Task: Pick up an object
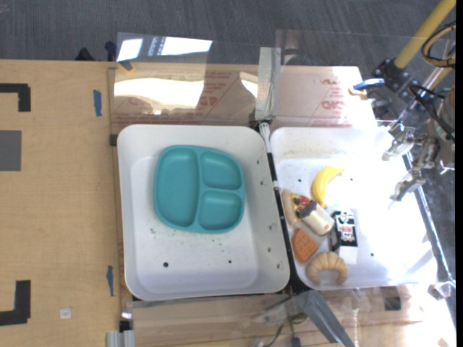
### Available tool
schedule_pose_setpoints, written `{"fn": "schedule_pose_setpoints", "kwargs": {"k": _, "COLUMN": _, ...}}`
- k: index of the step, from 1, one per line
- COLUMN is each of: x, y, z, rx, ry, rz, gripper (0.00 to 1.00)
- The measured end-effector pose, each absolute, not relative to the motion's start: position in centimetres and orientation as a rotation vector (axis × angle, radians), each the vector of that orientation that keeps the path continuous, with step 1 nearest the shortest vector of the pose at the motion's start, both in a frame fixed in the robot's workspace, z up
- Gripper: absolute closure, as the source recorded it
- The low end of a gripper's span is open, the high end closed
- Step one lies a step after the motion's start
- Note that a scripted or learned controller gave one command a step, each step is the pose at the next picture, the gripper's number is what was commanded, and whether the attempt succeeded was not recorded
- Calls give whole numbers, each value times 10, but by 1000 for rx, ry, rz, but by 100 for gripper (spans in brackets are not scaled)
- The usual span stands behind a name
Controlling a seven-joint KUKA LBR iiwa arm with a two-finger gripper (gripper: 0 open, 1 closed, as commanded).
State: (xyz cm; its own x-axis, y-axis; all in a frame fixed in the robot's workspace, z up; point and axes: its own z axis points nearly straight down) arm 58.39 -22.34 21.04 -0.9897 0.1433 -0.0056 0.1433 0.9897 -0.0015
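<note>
The right bin [376, 147] holds a small heap of toy food. A yellow banana [325, 183] lies near its middle. A croissant [327, 267] sits at the front, beside an orange waffle piece [304, 246]. Between them lie a cream and brown roll [313, 217] and a small black and white box [346, 228]. My gripper [399, 169] hangs over the bin's right edge, well right of the banana. It is open, with nothing between its two pale fingers [396, 150].
The left bin [137, 266] holds a teal divided plate [199, 189]. A ridge [273, 194] separates the bins. Cables and a yellow hose [427, 24] crowd the upper right. Cardboard [54, 194] covers the bench at left.
</note>
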Motion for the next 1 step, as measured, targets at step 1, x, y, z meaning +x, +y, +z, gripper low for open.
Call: {"fn": "schedule_pose_setpoints", "kwargs": {"k": 1, "x": 588, "y": -221, "z": 225, "rx": 216, "ry": 3116, "rz": -6, "gripper": 100}}
